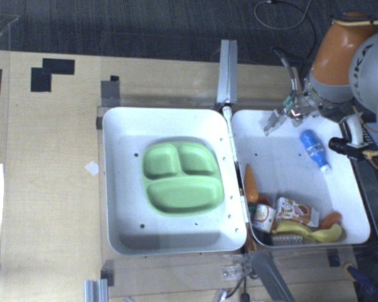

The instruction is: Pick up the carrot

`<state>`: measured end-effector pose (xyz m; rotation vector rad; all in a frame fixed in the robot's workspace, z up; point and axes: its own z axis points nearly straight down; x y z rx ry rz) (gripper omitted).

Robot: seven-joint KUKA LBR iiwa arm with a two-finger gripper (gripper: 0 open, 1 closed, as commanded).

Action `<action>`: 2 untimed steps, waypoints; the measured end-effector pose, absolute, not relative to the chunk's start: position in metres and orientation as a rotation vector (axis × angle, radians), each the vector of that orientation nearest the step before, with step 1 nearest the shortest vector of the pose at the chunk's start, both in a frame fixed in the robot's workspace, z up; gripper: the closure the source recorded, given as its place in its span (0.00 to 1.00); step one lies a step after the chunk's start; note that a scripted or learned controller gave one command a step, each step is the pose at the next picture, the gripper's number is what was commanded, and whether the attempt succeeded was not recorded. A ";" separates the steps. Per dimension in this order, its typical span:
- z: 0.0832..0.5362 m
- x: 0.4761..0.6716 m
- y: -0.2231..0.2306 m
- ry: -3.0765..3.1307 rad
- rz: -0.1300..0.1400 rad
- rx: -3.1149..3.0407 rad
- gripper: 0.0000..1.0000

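Observation:
The carrot [250,185] is a small orange cone lying lengthwise against the left wall of the right bin [274,162], its tip pointing to the far side. My gripper [284,119] hovers over the far end of the same bin, well behind the carrot and slightly to its right. Its fingers stand open with nothing between them. The grey arm with its orange band [337,52] reaches in from the upper right.
A blue bottle [315,148] lies near the right bin's right wall. At the near end sit a small can [263,217], a carton [297,210], a banana [310,234] and a reddish sausage-like piece [331,219]. A green divided plate [181,176] lies in the left bin [123,168].

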<state>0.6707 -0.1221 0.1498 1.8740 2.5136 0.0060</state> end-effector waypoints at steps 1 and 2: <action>0.090 0.623 -0.095 2.767 0.009 1.465 0.00; 0.103 0.626 -0.093 2.761 0.018 1.463 1.00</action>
